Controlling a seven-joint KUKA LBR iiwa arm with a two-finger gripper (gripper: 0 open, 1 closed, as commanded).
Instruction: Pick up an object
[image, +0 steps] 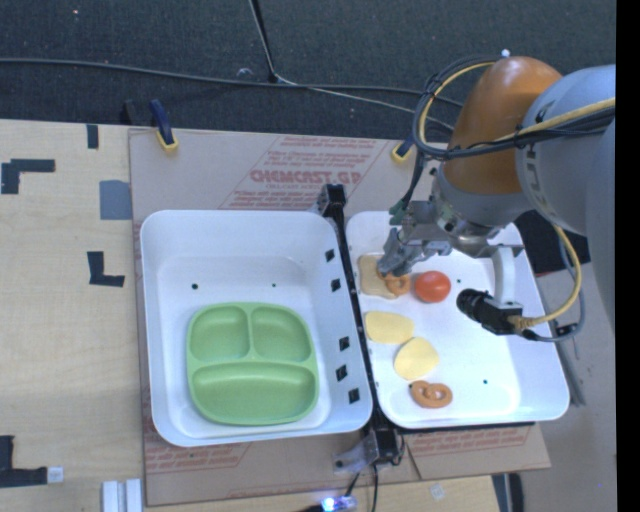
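The grey arm (560, 130) with its orange band reaches in from the right and dominates the scene, bent down over the right bin (530, 390). The left bin (160, 300) sits just beside it and holds a green divided plate (252, 362), lying flat toward the near side. In the right bin, the gripper (392, 268) is down low at the far left corner, right on top of a pale beige slab (368, 280) and a small orange-brown ring (397, 285); from here I cannot tell how its tips stand. A red tomato (432, 286) lies just beside it. Nearer lie two yellow pieces (388, 326), one behind the other, and a pretzel (431, 394) near the front wall.
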